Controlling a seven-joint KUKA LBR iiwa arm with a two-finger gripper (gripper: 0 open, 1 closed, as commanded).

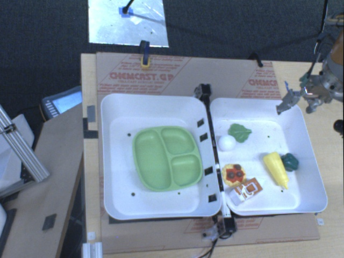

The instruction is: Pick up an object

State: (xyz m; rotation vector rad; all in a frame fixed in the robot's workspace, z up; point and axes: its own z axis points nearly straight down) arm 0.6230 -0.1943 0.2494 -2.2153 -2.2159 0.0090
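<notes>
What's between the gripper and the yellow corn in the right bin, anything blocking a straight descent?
Nothing visible. The gripper sits above the right bin's far right corner, and bare bin floor lies between it and the yellow corn. The dark green item touches the corn's right side, which could crowd a finger there.

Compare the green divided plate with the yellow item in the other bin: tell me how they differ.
The green divided plate lies flat in the left bin and is far larger; the yellow item lies in the right bin and is small. The plate is broad, with three compartments; the yellow item is a solid tapered lump. The plate lies alone; the yellow item touches a dark green object. Both lie apart from the gripper.
</notes>
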